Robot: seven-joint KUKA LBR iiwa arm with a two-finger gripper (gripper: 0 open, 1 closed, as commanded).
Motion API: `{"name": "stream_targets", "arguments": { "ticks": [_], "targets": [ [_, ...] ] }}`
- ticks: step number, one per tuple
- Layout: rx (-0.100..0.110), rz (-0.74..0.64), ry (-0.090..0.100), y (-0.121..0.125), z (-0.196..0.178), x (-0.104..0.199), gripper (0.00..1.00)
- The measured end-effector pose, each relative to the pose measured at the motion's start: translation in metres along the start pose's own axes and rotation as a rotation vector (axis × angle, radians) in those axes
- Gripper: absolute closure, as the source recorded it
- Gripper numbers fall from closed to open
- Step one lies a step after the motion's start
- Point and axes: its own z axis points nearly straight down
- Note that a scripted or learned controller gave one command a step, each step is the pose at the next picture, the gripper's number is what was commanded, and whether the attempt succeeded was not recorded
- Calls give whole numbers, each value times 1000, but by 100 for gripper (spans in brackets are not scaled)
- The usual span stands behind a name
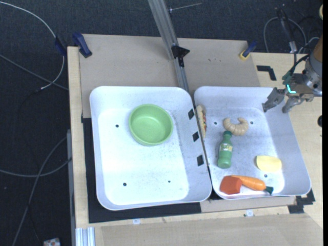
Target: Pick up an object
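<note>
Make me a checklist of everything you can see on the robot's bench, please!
Surface: tan bench bearing a left bin and a right bin, both white.
Job's things: green bottle, orange carrot, red piece beside it, yellow piece, beige curved piece, all in the right bin.
Clutter: green bowl in the left bin; a striped object lies along the bins' shared edge.
Grippers: gripper over the right bin's upper right corner, jaws spread, holding nothing.
Cables: thin cables on the dark floor at left.
Surroundings: metal pole, blue clamps.
</note>
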Motion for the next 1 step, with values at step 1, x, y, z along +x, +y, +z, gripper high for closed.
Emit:
{"name": "stream_targets", "arguments": {
  "ticks": [1],
  "targets": [
    [-6,-1,-1,1,-3,0,0]
  ]
}}
